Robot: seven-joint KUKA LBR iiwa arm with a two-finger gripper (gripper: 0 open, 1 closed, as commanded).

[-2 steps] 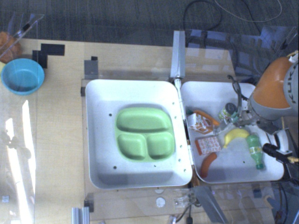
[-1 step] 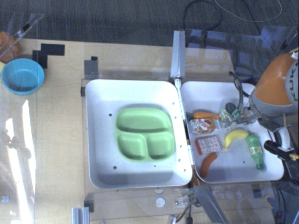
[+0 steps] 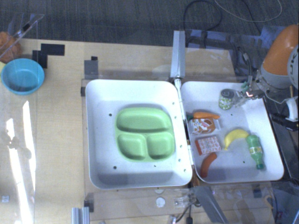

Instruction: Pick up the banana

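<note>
Gripper [image 3: 246, 93] is parked up by the right bin's [image 3: 275, 169] back rim, nothing seen btwn it (spread or pinched can't be told). Banana [image 3: 236, 136] is left lying well below it, touching the green bottle [image 3: 254, 150], so approach room is tight.

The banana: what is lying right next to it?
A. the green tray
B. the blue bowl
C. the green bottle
C, the banana lies in the right bin with the green bottle just beside it.
</note>
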